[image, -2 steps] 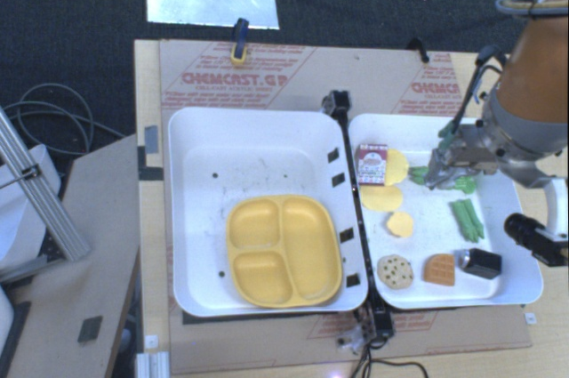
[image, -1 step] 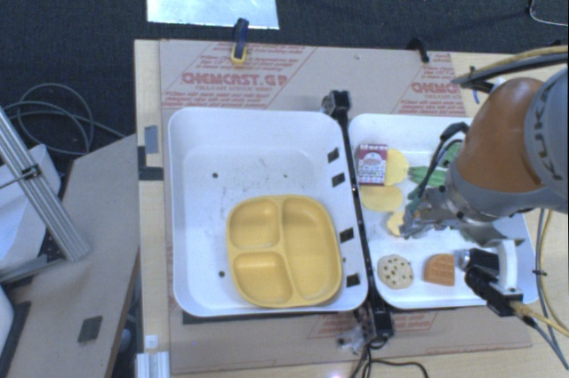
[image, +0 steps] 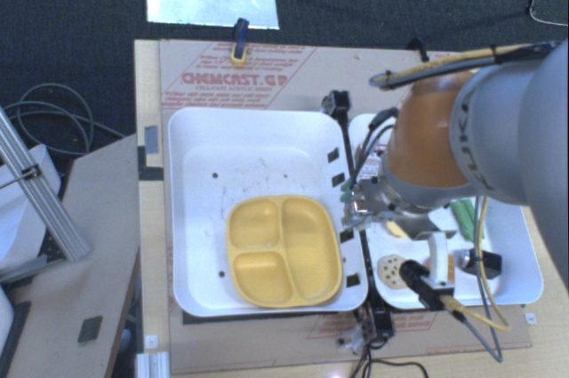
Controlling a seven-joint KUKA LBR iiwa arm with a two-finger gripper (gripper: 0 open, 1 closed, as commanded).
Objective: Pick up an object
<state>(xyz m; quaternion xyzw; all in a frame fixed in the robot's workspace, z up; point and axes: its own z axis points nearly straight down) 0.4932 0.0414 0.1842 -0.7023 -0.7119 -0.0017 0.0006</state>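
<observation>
Gripper (image: 391, 212) sits low in the right bin (image: 524, 278), wrist blocking it; finger state undeterminable. Green object (image: 464, 214) just right of it, perforated tan disc (image: 389, 268) below. Yellow divided tray (image: 285, 250) left. Board (image: 236, 80) beyond reads, apparently, "CHEMCAST GP".

Red print on the brown protective sheet (image: 240, 74) covering the worktop read "CHEMCAST GP"; smaller red lines above and below it were too small to read.
</observation>
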